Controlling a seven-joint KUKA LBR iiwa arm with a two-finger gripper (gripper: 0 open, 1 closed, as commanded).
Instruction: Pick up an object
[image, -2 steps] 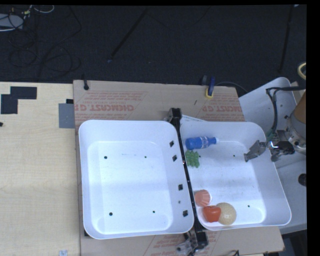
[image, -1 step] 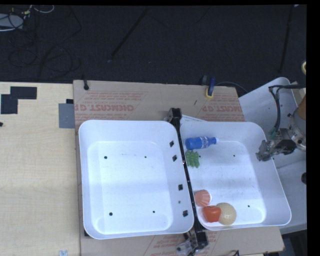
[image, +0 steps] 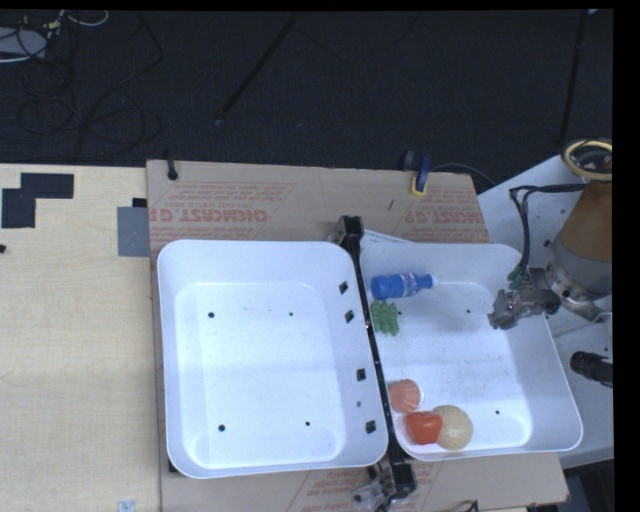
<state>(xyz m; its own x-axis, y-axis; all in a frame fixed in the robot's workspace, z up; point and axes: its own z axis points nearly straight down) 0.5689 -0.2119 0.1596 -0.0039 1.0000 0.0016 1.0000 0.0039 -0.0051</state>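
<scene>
The gripper (image: 503, 312) is hovering at the approach step, finger state indeterminable; the blue bottle (image: 401, 285) is lying well left, requiring reach and descent.

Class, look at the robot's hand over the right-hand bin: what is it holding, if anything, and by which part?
Nothing is seen in the hand. It hovers at the right white bin's far right side, apart from the blue plastic bottle and other items.

Two smooth, glossy white plastic bins (image: 262, 268) sit on matt brown printed cardboard (image: 300, 205) beside a pale wood-grain bench top (image: 70, 340). A shiny blue plastic bottle (image: 400, 285) lies in the right-hand bin (image: 540, 400), near the dull grey metal gripper (image: 507, 310).
</scene>
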